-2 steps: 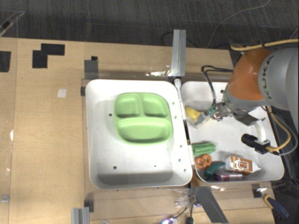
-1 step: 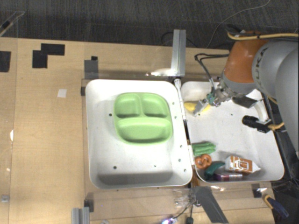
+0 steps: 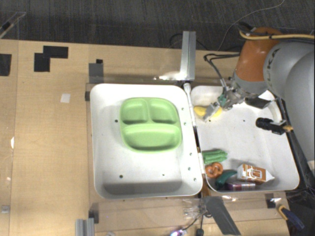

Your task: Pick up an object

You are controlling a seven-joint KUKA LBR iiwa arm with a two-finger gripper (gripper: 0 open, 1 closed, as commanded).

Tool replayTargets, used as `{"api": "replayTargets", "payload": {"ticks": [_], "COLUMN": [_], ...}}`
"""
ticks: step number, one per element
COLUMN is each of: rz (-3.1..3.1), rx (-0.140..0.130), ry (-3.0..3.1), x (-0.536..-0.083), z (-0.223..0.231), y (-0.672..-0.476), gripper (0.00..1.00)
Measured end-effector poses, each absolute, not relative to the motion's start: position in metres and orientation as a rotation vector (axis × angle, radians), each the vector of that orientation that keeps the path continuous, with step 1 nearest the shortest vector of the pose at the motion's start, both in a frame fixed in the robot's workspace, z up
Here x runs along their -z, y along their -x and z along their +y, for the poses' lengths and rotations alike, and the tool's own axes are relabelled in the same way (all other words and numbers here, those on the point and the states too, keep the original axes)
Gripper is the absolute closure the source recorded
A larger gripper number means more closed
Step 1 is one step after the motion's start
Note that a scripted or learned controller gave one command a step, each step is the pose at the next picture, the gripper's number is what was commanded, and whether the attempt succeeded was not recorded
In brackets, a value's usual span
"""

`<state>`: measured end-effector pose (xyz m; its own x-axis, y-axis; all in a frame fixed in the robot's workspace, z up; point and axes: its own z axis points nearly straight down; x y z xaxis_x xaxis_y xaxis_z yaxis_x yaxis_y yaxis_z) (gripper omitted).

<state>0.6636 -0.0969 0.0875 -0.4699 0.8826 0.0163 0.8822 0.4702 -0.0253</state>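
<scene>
My gripper [image 3: 216,109] hangs low in the far left corner of the right bin [image 3: 246,132]. Its tip is right beside a small yellow object [image 3: 200,111] that lies against the bin's left wall, and I cannot tell whether it touches it. At the near end of the same bin lie a green object [image 3: 214,156], a brown pretzel-shaped piece [image 3: 213,170], a small white and orange carton [image 3: 254,173] and a dark pen-like item [image 3: 235,184].
The left bin [image 3: 106,132] holds a green divided plate [image 3: 149,123]. A metal post [image 3: 188,58] stands behind the wall between the bins. The grey arm with its orange band [image 3: 253,58] reaches in from the right over the right bin's far edge.
</scene>
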Motion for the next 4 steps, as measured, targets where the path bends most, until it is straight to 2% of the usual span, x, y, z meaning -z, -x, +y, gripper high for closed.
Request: {"api": "replayTargets", "payload": {"ticks": [1, 2, 3, 4], "rz": [-2.703, -2.875, -2.991, -2.933], "rx": [0.007, 0.005, 0.004, 0.005], "ry": [1.62, 1.292, 0.982, 1.152], "x": [-0.202, -0.283, -0.178, -0.098], "z": [-0.116, -0.116, -0.096, -0.086], "y": [-0.671, -0.634, -0.605, -0.623], "gripper": [0.0, 0.0, 0.0, 0.0]}}
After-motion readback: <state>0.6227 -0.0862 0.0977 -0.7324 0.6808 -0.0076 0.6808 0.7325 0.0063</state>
